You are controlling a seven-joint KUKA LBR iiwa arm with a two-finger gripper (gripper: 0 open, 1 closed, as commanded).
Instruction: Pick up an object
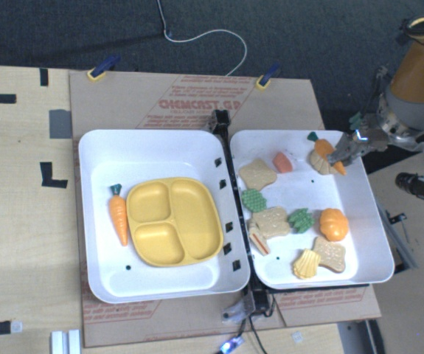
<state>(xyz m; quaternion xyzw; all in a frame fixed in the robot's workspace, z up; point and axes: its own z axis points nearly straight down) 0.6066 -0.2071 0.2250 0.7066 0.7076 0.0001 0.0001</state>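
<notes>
- White bins sat side by side on a cardboard sheet on the bench.
- In the left bin lay a yellow plate with three parts.
- A toy carrot lay just beside the plate, on its left.
- The right bin had lots of toy food in it.
- A pink piece lay near the top, with a tan piece just beside it.
- A green piece sat under the tan one, near the wall between the bins.
- A toast piece lay in the middle, touching a toy broccoli.
- An orange ball sat to the right of the broccoli.
- A cracker and a yellow chip lay near the bottom, touching each other.
- The grey arm came in from the right.
- The gripper was over the top right corner of the right bin.
- A tan and orange toy sat right at the gripper's tip.
- I could not tell how far the jaws were open, or if they held the toy.
- A white cable curled on the dark floor at the back.
</notes>
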